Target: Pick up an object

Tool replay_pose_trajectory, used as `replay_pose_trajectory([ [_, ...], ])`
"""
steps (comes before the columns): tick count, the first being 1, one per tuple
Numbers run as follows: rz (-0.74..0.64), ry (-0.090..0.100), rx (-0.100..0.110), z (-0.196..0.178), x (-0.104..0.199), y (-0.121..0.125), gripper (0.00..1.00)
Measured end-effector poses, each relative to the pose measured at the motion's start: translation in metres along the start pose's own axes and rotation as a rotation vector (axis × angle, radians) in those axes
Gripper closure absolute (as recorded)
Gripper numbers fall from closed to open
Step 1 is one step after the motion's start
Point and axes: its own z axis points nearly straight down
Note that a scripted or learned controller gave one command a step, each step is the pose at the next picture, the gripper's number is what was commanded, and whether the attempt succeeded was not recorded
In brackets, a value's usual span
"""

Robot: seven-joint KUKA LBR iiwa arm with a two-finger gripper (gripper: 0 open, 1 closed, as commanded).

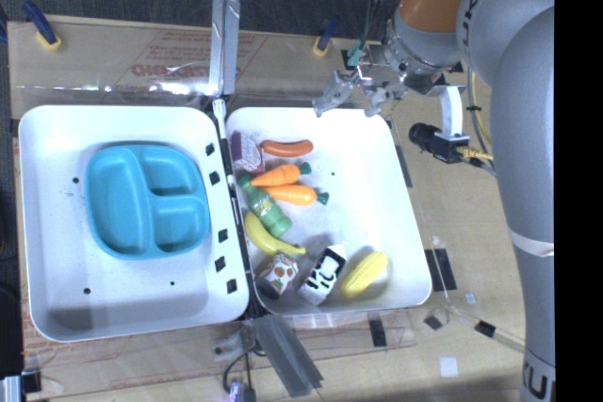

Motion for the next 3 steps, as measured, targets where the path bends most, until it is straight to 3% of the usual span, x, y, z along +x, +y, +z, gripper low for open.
replay_pose_trajectory([
  [1, -0.32, 0.0, -0.002, 0.146, 0.02, 0.001, 0.0],
  [2, -0.187, 0.0, -0.002, 0.171, 0.028, -0.034, 0.0],
  [3, -0.193, -0.001, -0.002, 0.161, 0.028, -0.033, 1.0],
])
